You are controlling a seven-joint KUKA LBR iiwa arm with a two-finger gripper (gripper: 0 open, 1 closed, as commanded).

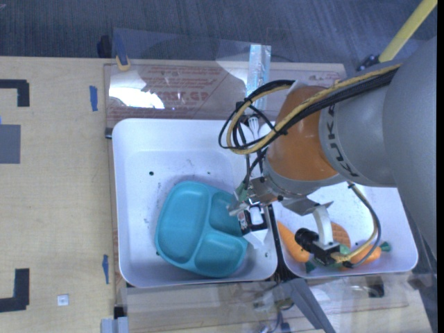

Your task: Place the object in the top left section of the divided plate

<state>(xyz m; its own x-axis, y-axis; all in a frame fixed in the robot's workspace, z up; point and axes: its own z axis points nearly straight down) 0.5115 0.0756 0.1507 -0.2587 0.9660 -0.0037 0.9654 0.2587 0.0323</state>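
Note:
A teal divided plate (198, 231) with three sections lies in the lower part of the left bin (159, 158). My gripper (245, 208) hangs over the plate's right rim, above the section nearest the wall between the bins. The wrist hides its tip from above. An orange, carrot-like object (295, 250) with a green end (385, 247) lies along the front of the right bin (406, 245), partly covered by the arm's cables.
The grey arm with its orange band (305, 141) covers most of the right bin and the left bin's back right corner. The left bin's floor shows bare behind and left of the plate. A clear taped sheet (180, 82) lies behind the bins.

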